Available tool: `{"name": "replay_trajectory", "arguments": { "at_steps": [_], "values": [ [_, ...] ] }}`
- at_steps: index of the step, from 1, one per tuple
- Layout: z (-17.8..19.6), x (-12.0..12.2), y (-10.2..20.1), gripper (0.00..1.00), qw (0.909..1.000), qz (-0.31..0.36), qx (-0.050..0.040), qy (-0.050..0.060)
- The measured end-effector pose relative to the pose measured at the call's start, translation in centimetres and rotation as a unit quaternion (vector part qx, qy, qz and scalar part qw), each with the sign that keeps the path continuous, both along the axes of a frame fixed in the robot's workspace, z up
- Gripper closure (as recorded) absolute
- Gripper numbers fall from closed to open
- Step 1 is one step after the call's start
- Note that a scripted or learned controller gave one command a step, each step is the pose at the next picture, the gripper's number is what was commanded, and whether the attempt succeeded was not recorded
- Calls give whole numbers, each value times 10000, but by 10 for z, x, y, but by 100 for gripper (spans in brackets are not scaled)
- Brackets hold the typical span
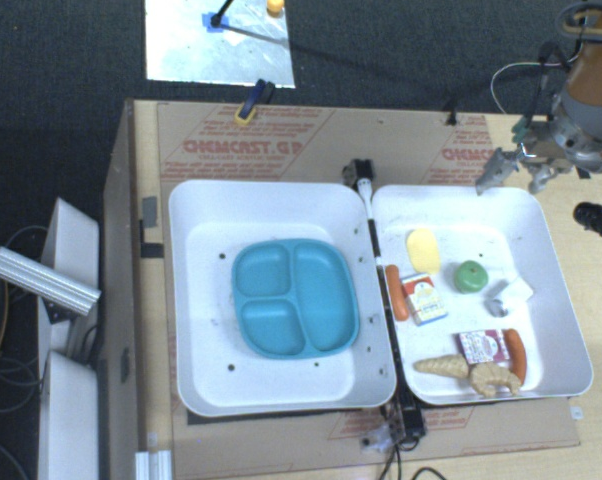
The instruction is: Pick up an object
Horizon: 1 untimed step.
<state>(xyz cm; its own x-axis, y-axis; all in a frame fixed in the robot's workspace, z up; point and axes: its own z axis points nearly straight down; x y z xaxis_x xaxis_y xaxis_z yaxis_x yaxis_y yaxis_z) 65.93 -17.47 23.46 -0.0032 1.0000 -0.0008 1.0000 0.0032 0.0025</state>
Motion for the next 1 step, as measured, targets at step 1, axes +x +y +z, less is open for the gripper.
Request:
{"name": "replay_trajectory", "arguments": {
  "at_steps": [1],
  "values": [
    [-150,-32,20,0,10000,-9,-2,-4]
  ]
}}
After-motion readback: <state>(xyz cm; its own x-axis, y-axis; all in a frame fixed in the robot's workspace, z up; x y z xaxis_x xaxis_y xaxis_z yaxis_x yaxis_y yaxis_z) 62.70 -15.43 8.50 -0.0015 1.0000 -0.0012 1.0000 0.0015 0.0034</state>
